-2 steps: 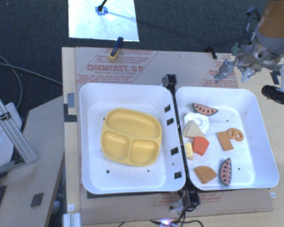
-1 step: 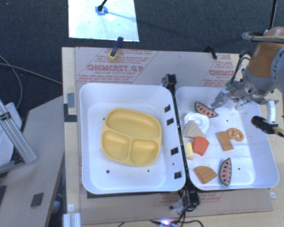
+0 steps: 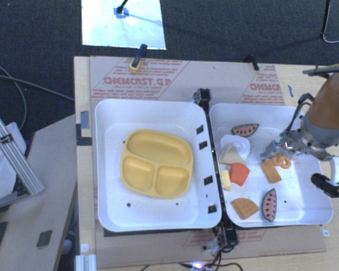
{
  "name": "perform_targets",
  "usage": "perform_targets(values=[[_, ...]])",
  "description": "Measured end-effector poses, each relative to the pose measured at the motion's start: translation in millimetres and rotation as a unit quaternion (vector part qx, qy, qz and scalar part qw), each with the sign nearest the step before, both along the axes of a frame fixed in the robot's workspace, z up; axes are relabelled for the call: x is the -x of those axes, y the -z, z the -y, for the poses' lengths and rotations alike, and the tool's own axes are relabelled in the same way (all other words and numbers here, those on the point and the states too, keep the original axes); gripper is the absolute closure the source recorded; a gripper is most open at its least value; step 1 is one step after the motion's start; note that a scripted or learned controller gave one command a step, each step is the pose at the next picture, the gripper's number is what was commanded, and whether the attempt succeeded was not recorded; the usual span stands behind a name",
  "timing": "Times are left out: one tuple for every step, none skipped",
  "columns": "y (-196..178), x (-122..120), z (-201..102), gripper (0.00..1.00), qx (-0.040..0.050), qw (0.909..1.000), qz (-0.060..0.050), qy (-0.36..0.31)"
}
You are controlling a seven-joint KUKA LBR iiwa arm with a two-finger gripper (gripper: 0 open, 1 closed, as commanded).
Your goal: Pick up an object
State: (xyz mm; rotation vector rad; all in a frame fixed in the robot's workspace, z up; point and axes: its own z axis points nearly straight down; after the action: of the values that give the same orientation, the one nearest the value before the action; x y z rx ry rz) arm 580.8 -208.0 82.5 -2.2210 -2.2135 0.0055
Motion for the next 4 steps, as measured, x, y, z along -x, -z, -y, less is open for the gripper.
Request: perform_targets(values=[[-13,-6,-1,1.0,0.0016,1.0,0.006,-0.003],[-3,57,-58,1.0,-0.001,1.0,0.001,-0.002],[-4,54,-55,0.0,0.0008,1.0,0.004,-0.002],[-107,31,-50,0.0,0.0027,0.9999,0.009,-0.004]])
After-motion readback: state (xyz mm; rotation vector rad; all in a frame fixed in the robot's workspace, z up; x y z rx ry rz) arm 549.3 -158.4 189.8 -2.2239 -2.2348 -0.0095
